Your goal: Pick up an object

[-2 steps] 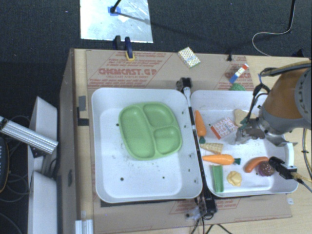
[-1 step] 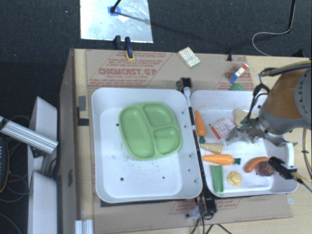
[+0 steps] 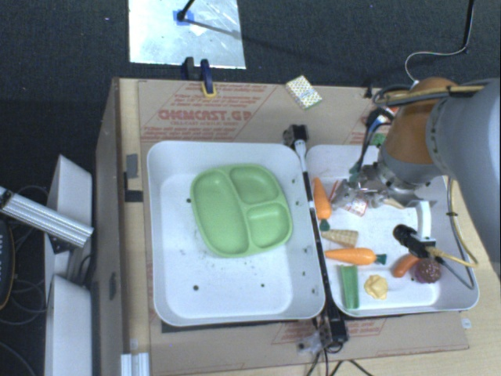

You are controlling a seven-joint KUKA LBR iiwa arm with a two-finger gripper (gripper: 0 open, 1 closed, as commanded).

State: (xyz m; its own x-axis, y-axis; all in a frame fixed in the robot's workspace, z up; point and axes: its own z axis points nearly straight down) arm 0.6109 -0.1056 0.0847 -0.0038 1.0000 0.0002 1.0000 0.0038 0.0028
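My gripper (image 3: pixel 358 193) hangs low over the upper left part of the right bin (image 3: pixel 454 300). Right under it lies a small red and white thing (image 3: pixel 358 207), partly hidden. An orange carrot (image 3: pixel 321 198) lies just left of the gripper, by the bin's left wall. In front of the gripper lie a tan cone (image 3: pixel 340 237) and a second carrot (image 3: pixel 352 255) with a green tip. The grey arm with its orange band (image 3: pixel 411 128) comes in from the right.
The left bin (image 3: pixel 176 288) holds a green divided plate (image 3: pixel 241 208). Along the right bin's front lie a green piece (image 3: pixel 349 287), a yellow piece (image 3: pixel 376 287), a small orange-red piece (image 3: pixel 404 265) and a dark red ball (image 3: pixel 428 270).
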